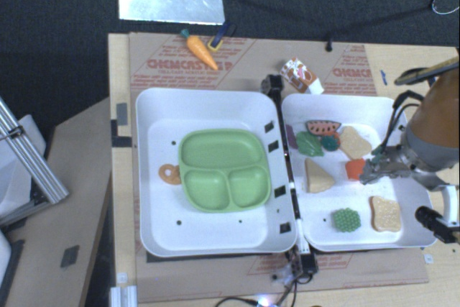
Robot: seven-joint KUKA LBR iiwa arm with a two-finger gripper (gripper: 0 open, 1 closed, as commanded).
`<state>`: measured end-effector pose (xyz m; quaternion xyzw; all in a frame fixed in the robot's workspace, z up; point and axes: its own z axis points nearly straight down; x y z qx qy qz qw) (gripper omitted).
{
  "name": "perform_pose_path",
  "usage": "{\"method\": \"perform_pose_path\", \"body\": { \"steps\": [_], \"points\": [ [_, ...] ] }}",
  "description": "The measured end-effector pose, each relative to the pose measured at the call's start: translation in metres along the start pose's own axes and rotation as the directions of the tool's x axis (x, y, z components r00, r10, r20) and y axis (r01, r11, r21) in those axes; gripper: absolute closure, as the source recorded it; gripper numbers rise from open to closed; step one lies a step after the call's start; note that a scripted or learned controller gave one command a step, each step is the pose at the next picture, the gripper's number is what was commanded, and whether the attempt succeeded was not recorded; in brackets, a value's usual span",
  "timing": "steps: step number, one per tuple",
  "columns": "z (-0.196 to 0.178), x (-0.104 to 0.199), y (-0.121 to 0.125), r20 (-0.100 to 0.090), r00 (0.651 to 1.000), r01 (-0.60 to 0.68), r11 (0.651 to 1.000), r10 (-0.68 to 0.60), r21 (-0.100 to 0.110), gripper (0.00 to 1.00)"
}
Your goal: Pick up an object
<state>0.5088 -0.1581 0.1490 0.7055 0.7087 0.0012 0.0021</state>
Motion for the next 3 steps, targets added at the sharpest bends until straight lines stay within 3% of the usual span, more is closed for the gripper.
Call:
{"method": "perform_pose_path", "body": {
  "steps": [2,3],
  "points": [
    [-0.077,-0.004,0.008,0.000,1.000,0.000,1.000,0.000,0.001,1.00],
    [-0.087,0.048,0.014,-0.002,1.000,0.005,1.000,-0.005,0.001,1.00]
  ]
}}
